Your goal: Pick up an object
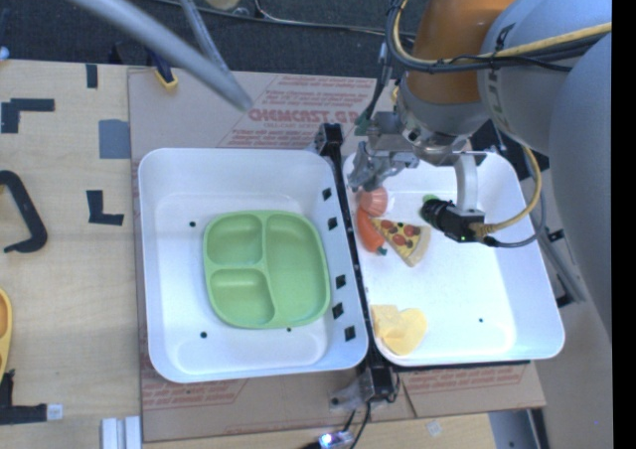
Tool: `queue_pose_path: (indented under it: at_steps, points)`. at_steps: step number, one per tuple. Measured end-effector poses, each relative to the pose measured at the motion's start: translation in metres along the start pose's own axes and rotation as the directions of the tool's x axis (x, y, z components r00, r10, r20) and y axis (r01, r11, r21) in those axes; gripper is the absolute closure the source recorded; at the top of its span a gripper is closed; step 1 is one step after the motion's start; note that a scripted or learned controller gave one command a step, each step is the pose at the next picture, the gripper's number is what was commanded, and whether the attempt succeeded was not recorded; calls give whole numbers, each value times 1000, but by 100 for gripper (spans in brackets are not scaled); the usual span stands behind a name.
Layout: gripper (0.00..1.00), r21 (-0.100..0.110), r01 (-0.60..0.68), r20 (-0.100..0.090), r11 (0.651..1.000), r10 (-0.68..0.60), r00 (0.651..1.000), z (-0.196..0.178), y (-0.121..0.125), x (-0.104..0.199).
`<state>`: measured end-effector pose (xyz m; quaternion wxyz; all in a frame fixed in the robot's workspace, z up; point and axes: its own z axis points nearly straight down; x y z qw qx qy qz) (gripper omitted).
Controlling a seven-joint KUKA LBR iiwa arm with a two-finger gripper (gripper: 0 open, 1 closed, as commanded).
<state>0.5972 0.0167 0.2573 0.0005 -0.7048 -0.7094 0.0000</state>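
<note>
Hand (370,175): low in the right bin (497,338), just above the red-orange toy (372,209); whether it is released or clenched cannot be told.
Pizza slice (405,238): touching that toy's right side.
Yellow piece (399,328): near the bin's front edge.
Green tray (266,268): in the left bin (169,238).

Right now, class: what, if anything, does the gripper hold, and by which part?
It cannot be told. The gripper is low over the orange-red toy in the right bin, just above the pizza slice, but no grasp is visible.
</note>
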Motion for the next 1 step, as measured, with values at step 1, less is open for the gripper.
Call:
queue_pose_path:
  at_steps: [1]
  points:
    - [100, 1, -1, 1, 1000, 1, 1000, 12, 8, 51]
